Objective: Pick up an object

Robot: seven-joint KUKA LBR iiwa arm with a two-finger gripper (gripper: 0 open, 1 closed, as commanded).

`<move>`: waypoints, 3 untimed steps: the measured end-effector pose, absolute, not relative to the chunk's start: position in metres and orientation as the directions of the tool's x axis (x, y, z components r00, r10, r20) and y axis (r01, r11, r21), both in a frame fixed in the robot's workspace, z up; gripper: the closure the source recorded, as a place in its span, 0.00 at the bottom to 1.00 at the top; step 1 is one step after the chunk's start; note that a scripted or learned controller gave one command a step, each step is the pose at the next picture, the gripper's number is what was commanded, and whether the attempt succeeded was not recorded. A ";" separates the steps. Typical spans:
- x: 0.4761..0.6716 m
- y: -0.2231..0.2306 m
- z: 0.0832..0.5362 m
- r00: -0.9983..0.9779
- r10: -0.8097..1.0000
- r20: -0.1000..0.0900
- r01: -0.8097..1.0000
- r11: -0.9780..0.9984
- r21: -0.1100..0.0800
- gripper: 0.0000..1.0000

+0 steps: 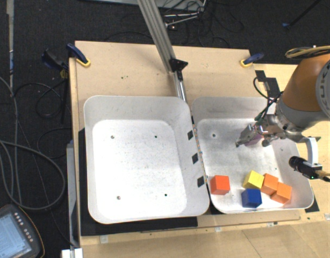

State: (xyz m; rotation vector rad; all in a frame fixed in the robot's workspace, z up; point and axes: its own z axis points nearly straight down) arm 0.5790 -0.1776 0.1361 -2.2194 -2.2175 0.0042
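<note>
Claw (255, 136) state: can't tell. It hangs above the blocks (262, 187); tightly clustered, a descent may knock them aside.

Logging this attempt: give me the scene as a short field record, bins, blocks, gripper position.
left bin: white, shallow
right bin: white, holds all the blocks
blocks: orange block alone near the divider; yellow block, blue block and two orange blocks clustered at the near right
gripper: over the right bin's middle, apart from the blocks
held: nothing visible
arm: enters from the right
</note>
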 end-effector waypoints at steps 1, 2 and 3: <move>0.579 -0.177 0.093 0.000 1.000 0.000 1.000 0.000 -0.002 0.00; 0.580 -0.178 0.106 0.001 1.000 -0.001 1.000 -0.001 0.003 1.00; 0.587 -0.175 0.150 -0.003 1.000 -0.002 1.000 0.003 0.006 1.00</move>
